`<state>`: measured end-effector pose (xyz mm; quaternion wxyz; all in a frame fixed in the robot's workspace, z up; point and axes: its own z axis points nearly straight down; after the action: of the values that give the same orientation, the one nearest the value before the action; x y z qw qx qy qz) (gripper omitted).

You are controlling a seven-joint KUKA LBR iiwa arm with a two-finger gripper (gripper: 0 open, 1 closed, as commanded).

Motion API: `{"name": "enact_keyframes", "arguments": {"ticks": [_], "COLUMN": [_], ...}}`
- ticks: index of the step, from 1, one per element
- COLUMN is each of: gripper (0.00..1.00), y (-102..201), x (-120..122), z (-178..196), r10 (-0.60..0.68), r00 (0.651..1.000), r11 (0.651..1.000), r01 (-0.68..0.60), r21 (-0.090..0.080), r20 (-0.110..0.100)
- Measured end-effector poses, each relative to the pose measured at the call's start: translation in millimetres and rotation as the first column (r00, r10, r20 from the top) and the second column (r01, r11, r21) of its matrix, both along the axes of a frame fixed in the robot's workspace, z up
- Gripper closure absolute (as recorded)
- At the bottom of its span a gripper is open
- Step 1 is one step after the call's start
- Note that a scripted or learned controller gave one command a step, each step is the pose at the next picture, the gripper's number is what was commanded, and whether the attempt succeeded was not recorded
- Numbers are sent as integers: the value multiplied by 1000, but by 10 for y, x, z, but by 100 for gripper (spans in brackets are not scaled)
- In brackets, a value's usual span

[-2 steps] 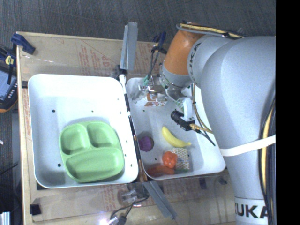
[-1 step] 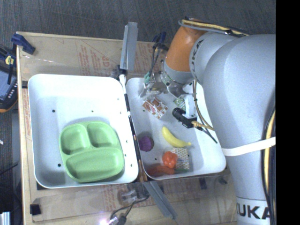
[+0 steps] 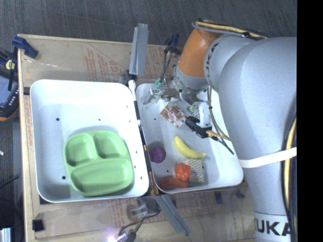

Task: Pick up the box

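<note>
End effector sat low at right bin's far end, finger state unreadable | box lay just below it | banana nearer camera

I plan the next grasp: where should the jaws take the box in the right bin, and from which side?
The box lies flat and tilted near the right bin's far end, under the gripper. Probably come straight down and close across its narrow width; the banana lies apart, nearer the camera.

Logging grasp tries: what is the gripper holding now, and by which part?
Cannot be told. The gripper sits over the box in the right bin, its wrist hiding any hold.
</note>
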<state>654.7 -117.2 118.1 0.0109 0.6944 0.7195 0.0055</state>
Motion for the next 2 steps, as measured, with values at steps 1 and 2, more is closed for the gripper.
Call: {"name": "enact_keyframes", "arguments": {"ticks": [1,2], "gripper": [0,0], "y": [-608,-920], "x": [-680,-544], "z": [871,1116], "r10": [3,-92], "r00": [1000,995], "r11": [1000,996], "r01": [-3,92], "r21": [7,6], "r20": [-25,-25]}}
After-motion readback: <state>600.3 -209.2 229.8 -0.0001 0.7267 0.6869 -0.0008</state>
